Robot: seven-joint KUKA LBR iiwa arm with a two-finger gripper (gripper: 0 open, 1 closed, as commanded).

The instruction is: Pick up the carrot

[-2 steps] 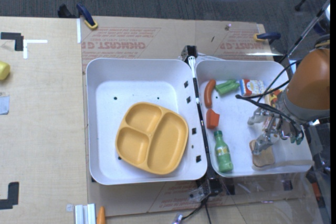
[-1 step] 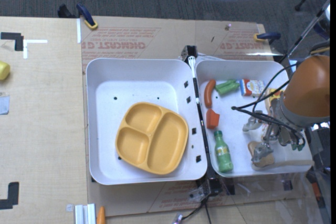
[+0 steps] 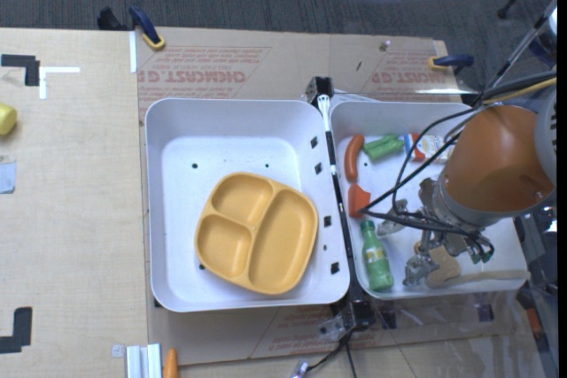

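Now, from the camera above the bench, two shallow white bins sit side by side on a sheet of cardboard (image 3: 292,66). The left bin (image 3: 168,208) carries a yellow divided plate (image 3: 257,232), which lies a little toward the near edge and is turned at a slant.

The right bin (image 3: 390,112) holds several small things. Along its left wall, near the far corner, lies a long orange-red piece (image 3: 353,157) that I take for the carrot, though the view is not sharp enough to be sure. Just beside it, toward the far edge, lies a green object (image 3: 384,146). Lower on the same left wall there is a second, shorter orange-red piece (image 3: 358,200), and under it a green bottle (image 3: 376,255) points toward the near left corner. A pale wooden utensil (image 3: 461,273) lies along the near edge.

The arm (image 3: 494,164) comes in from the right, and its orange band covers the middle and right part of this bin. The gripper (image 3: 431,262) hangs low over the near part of the bin, close to the wooden utensil and well apart from the carrot. Cables and the wrist hide its tips, so I cannot tell how wide it stands or whether it has hold of anything.

On the far left of the bench, a small yellow object (image 3: 6,119) lies at the edge.
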